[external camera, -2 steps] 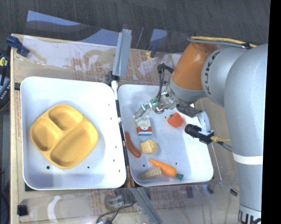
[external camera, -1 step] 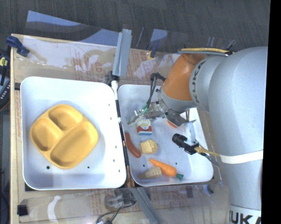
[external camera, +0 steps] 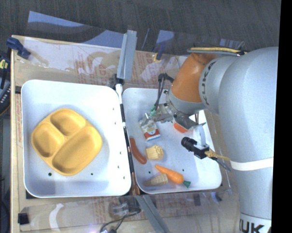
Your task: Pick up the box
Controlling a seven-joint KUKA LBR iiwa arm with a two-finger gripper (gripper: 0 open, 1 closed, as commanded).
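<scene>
A small red and white box [external camera: 152,133] lies in the upper middle of the right bin [external camera: 208,181]. My gripper [external camera: 151,120] hangs right over the box's top edge, reaching down from the grey arm with its orange band [external camera: 188,84]. The metal tip touches or nearly touches the box; which one, I cannot tell. The box rests on the bin floor.
The right bin also holds a red sausage [external camera: 137,151], a yellow waffle piece [external camera: 154,152], a carrot [external camera: 170,175], a tan cone-shaped piece [external camera: 158,180] and a small orange item [external camera: 180,127] beside the gripper. A yellow divided plate [external camera: 66,141] lies in the left bin [external camera: 28,91].
</scene>
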